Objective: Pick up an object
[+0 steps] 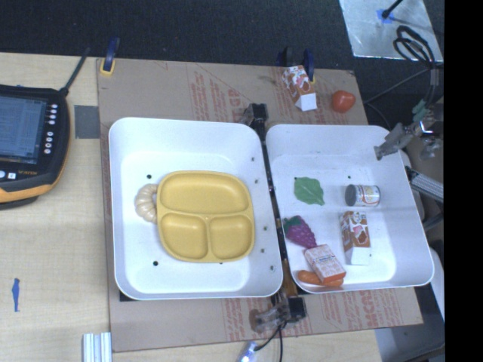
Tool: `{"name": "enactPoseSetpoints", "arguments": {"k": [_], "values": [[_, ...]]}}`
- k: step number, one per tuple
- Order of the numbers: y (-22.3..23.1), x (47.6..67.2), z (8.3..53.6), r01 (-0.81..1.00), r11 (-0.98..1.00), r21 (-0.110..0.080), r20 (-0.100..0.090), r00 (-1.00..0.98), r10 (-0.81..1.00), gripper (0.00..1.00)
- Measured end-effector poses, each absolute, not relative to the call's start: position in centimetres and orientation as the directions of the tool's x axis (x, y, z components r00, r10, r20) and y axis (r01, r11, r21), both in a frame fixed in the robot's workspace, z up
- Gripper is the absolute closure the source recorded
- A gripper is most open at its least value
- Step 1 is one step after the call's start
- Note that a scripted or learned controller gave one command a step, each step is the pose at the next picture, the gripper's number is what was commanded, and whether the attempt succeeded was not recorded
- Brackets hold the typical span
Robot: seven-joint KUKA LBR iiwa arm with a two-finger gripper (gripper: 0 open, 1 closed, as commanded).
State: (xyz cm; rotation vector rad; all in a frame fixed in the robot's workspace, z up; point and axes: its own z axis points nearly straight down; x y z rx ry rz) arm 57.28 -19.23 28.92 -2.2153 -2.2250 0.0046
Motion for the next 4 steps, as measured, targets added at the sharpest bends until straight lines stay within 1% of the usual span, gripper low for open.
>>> {"name": "enactPoseSetpoints", "arguments": {"k": [1, 2, 3, 4], "values": [[-16.9, 59.0, 10.3, 1.0, 0.007, -0.008, 0.0, -0.007, 1.0, 0.0], [-18.3, 51.9, 9.1, 1.0, 0.005, -0.005, 0.0, -0.005, 1.0, 0.0], [-13.5, 50.3, 9.1, 1.0, 0.007, -0.004, 0.0, -0.007, 1.0, 0.0], [-10.0, 58.9, 10.0, 1.0, 0.005, -0.002, 0.0, -0.005, 1.0, 0.0]]}}
